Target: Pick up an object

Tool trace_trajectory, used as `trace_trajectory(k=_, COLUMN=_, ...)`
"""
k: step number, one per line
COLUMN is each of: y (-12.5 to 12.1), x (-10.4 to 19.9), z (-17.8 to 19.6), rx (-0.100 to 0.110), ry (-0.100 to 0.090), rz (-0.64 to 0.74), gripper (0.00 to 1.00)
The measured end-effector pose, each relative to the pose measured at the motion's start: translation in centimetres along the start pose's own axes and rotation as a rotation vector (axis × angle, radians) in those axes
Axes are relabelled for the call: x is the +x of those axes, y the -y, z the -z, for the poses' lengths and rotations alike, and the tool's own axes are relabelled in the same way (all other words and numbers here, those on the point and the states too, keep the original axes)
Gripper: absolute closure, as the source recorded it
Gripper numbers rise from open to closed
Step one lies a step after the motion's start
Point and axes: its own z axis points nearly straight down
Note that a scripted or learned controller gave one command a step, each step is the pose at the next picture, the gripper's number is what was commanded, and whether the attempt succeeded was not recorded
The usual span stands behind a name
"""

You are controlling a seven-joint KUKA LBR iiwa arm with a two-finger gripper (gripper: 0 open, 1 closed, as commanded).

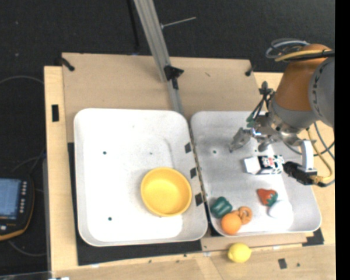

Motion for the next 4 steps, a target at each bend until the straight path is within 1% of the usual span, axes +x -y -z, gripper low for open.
trace_trajectory(k=1, y=-0.1, x=0.0, z=1.5, rx=-0.007, ry=-0.002, rz=-0.003, gripper=1.0)
trace_trajectory(k=2, y=-0.3, x=-0.8, z=6.2, rx=-0.011, ry=-0.002, rz=0.0, gripper=1.0)
trace_trajectory(k=3, y=-0.4, x=-0.9, z=5.8, rx=-0.008, ry=-0.002, rz=0.001, gripper=1.0)
trace_trajectory(k=4, y=-0.9, x=5.2, z=7.1, rx=-0.009, ry=-0.004, rz=0.011, gripper=1.0)
